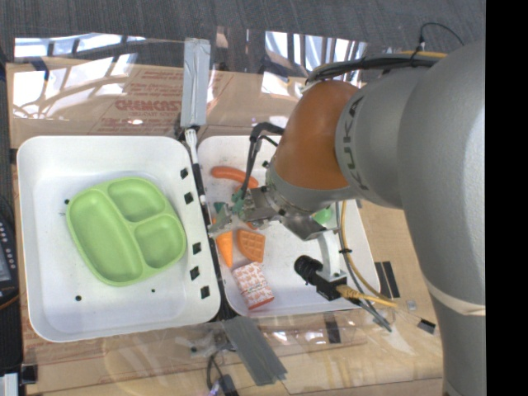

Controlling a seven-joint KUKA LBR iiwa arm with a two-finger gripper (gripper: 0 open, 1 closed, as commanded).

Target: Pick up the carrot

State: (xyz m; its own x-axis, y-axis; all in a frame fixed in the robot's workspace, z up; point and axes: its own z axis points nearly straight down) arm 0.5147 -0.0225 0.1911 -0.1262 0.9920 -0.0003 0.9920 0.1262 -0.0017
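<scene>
Reaching in from the right of the frame, the grey arm bends over the right bin, its orange band covering much of that bin's upper middle. The end effector sits low at the centre of the frame, just left of the band, amid the clutter near the bin's left wall — whether it is open or closed, or has hold of anything, I cannot tell, since the wrist hides most of it. The carrot lies in the right bin close to the left wall, below the end effector, a short orange cone with its point toward the bottom of the frame. Just beside it on the right is a waffle, orange with a grid pattern, tilted a little. Below the waffle rests a small packet, white and red, near the bin's lower edge. Above, toward the bin's upper left, an orange sausage lies slanted, its right end running under the arm. A green thing peeks out beneath the wrist at the right — too hidden to name. The left bin holds a green tray with three compartments, lying at a slant in the middle left of the frame. Both bins rest on a brown surface, with grey tape running up from the seam between them.
</scene>
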